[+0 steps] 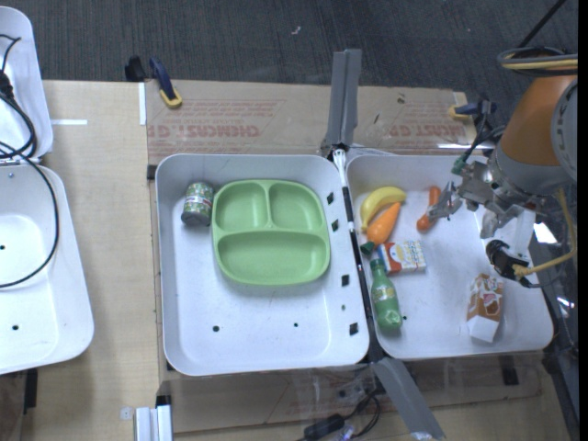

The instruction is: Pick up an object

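My gripper (457, 196) hangs over the upper right part of the right bin (441, 336), at the end of the grey arm with its orange band (542, 122). Just left of its tip lies a small orange-red pepper (429, 209); whether they touch is unclear. Further left in this bin are a yellow banana (381, 199), an orange carrot (384, 223), a small white and orange box (405, 257) and a green bottle (385, 294). A brown and white carton (484, 309) lies at the bin's right front.
The left bin (175, 338) holds a green divided plate (271, 232) and a small can (197, 203). A grey post (344, 90) stands behind the seam between the bins. White equipment with black cables (28, 246) sits at far left.
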